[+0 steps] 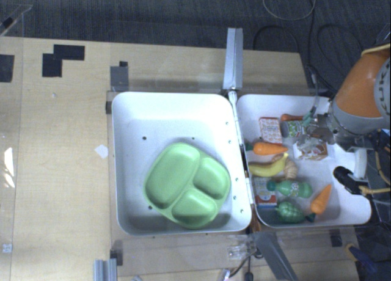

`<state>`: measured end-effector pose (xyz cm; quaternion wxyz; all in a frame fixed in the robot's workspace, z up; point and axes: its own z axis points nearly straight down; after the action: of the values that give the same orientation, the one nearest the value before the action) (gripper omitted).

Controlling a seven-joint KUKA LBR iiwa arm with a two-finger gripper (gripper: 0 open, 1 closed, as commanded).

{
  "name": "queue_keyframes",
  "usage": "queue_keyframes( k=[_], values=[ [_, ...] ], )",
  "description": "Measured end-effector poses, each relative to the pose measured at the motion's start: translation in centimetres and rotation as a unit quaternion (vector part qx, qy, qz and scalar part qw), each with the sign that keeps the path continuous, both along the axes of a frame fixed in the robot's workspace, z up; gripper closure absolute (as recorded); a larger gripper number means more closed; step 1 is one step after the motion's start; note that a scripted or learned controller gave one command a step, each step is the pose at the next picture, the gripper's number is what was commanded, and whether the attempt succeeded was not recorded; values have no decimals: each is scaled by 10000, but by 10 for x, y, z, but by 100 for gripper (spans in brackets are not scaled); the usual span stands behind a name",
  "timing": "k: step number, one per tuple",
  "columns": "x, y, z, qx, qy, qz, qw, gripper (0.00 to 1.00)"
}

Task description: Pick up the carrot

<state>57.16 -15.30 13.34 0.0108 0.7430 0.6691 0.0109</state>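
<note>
A KUKA arm (360, 87) reaches into the right bin (360, 215) from its right side, its gripper (314, 132) poised over the far half of the bin above a pale packet (310, 149); whether the gripper is wide or narrow cannot be told from this slant. The carrot (321, 198) lies tilted near the bin's near-right corner, leafy end towards the near edge, just beside a green bottle (291, 188) and broccoli (287, 212). A second orange piece (269, 148) sits by the bin's left wall above a banana (269, 167) and should not be mistaken for the target. A clean pick likely means travelling towards the near-right corner, turning the wrist to close across the carrot's thicker middle, and descending clear of the bottle. The left bin (131, 151) carries a green plate (186, 184)
</note>
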Motion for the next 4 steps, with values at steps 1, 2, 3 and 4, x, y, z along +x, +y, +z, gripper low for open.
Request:
queue_keyframes(
  k=[1,2,3,4],
  values=[
    [-1,-3,0,-27,-2,-18,10000,0],
    [-69,38,-44,12,96,-394,9992,0],
    [-21,53,-43,-30,83,1262,9920,0],
    [-19,55,-32,-20,56,1274,9918,100]
  ],
)
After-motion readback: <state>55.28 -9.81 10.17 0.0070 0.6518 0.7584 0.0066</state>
